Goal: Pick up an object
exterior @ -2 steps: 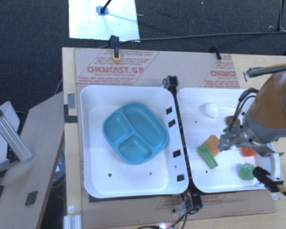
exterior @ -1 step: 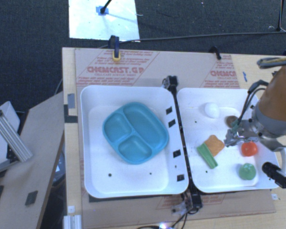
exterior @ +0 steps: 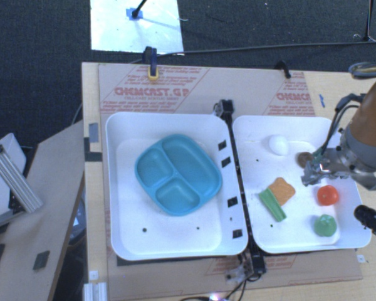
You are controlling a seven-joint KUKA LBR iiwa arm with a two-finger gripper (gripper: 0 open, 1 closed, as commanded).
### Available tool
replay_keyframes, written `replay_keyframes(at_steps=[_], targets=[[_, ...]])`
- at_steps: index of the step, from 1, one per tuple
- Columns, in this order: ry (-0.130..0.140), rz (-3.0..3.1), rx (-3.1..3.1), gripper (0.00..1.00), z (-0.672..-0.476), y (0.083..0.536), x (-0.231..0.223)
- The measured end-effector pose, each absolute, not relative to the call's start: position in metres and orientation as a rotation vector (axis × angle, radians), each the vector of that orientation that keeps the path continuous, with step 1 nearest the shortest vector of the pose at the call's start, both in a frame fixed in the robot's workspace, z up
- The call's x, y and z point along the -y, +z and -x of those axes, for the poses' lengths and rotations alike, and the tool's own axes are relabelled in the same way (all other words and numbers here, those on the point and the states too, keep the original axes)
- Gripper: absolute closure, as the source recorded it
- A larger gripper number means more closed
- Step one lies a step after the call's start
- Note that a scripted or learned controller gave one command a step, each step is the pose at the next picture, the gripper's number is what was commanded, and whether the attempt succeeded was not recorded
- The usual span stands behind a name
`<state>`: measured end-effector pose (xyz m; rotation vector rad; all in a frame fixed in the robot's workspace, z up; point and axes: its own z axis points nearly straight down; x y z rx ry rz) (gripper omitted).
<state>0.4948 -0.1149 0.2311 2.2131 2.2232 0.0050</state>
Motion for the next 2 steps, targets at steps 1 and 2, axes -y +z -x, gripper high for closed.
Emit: replay_keyframes(at_steps=[1,2], targets=[[0.004,-2.21,-2.232,1.0,-0.507,0.237,0.069],[0.004,-2.21,-2.232,1.0,-0.532,0.228,0.022]])
